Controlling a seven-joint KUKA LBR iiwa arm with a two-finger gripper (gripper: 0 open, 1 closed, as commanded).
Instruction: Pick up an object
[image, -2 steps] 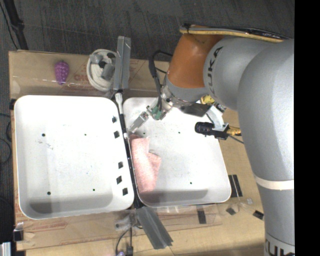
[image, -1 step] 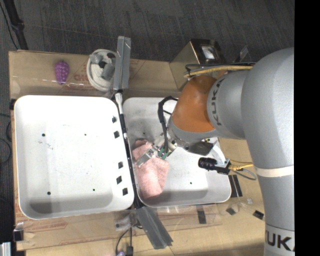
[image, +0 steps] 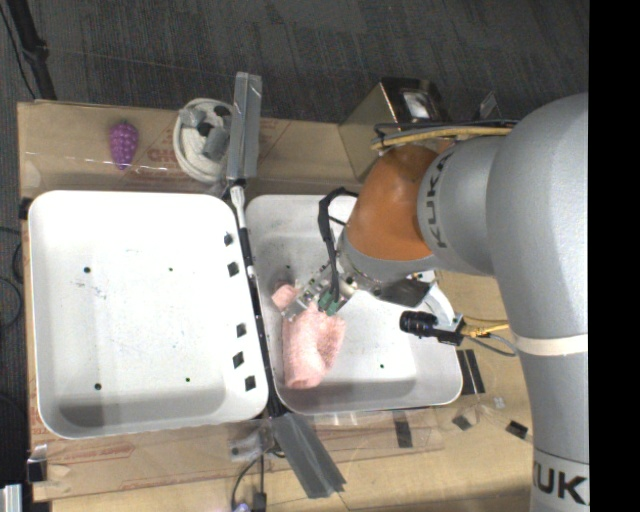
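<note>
You have two white bins on the surface, one pink plush in the right bin, one purple toy, one white roll, and one arm.

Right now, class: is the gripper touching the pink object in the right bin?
Cannot tell. In the camera view the gripper sits right over the pink object's upper end, so contact or a gap is hidden.

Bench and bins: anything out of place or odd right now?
One thing: a purple grape-like bunch lies on the cardboard beyond the left bin, outside both bins. The pink soft object lies in the right bin under the gripper.
</note>
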